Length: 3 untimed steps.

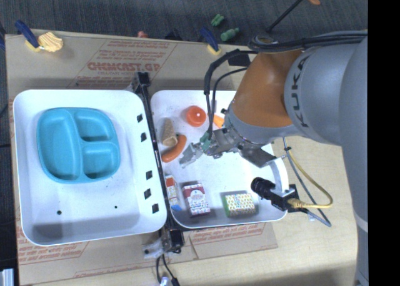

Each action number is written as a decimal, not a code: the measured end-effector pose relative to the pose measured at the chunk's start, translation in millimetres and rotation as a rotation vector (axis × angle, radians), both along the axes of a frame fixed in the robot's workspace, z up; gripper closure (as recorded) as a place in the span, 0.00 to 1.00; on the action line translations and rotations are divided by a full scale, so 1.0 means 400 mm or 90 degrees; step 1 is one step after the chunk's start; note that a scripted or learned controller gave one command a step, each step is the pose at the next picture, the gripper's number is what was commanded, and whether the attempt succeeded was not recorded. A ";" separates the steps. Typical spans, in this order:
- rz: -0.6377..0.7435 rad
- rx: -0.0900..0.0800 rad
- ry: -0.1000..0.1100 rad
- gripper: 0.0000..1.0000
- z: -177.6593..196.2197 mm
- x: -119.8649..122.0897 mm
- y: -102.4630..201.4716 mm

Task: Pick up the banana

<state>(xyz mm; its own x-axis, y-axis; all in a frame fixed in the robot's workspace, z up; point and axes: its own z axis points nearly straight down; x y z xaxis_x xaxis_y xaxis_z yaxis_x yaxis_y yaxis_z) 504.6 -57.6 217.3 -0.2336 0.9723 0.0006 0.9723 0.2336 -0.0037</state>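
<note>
The claw [192, 151] hung low in the right bin [270, 217], just beside the reddish sausage [175, 147] and below the orange ball [195, 115]. Whether it was open or closed, I could not tell; nothing showed in its grip. And the banana? Hard to place. A yellow-orange sliver [217, 119] peeked out at the edge of the arm [294, 91], near the ball, and that was my best guess, with the rest hidden beneath the wrist. So this looked like the approach step, no pick made yet. The next move called for shifting toward that sliver, lining up across it and descending cleanly, well clear of the sausage.
</note>
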 end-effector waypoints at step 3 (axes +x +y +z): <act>0.117 0.001 0.001 0.00 -0.065 -0.016 0.155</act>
